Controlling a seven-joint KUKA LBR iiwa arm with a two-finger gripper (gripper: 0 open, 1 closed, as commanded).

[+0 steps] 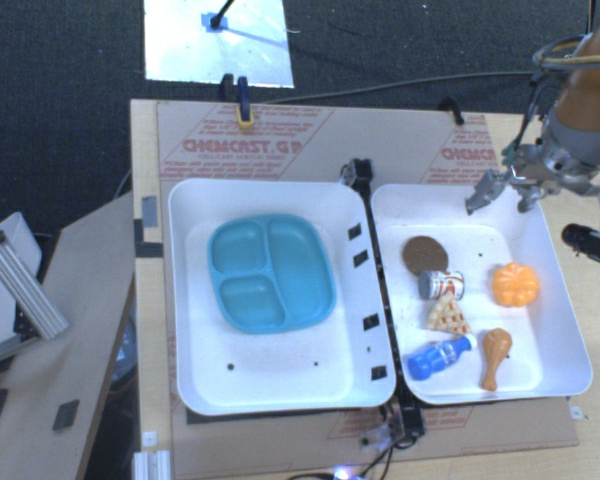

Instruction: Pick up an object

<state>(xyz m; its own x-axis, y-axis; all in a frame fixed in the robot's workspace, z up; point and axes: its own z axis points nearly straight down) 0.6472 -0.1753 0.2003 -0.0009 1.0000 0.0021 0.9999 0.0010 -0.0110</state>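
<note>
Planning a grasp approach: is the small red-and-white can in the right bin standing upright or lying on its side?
On its side. The small red-and-white can shows its label wall lengthwise with a round end facing right, between the brown disc and the waffle-patterned wedge.

You see a turquoise plate (pixel 272 273) in the white left bin (pixel 200 368); in the right, an orange pumpkin (pixel 515 284), brown cookie (pixel 424 254), blue bottle (pixel 440 357) and tan drumstick (pixel 495 354).

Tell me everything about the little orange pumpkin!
The pumpkin is small, round and bright orange, with ribbed sides, and looks like a plastic toy. It sits in the right bin, near its right wall, on the white floor. Nothing touches it: the chicken drumstick lies below it and the can to its left, both apart.
</note>
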